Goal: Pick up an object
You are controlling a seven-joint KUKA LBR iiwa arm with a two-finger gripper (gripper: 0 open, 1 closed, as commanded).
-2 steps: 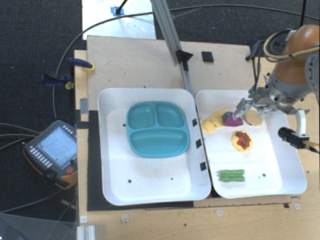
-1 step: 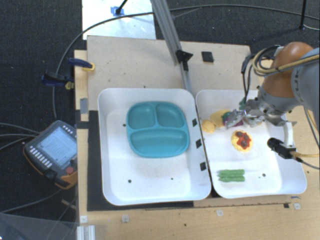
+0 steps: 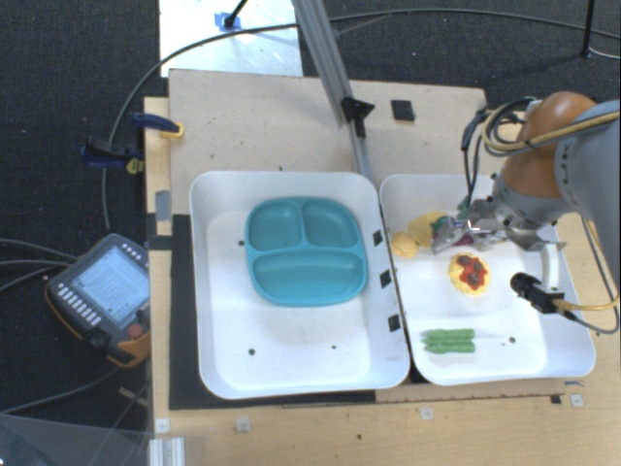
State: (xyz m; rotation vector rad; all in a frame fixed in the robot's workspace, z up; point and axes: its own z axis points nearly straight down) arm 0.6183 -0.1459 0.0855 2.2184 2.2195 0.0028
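At the right of the frame the claw [image 3: 448, 232] touches a yellow toy [image 3: 420, 229]; its grip state I cannot tell.

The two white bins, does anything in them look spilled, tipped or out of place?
Nothing stands out. The teal divided plate lies flat in the left white bin. In the right white bin, the yellow toy food, the round yellow piece with red topping and the green bean bundle lie apart.

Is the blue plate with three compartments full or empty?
Empty. The blue plate lies flat in the left bin, and all three compartments show only bare blue surface. The toy foods lie in the right bin.
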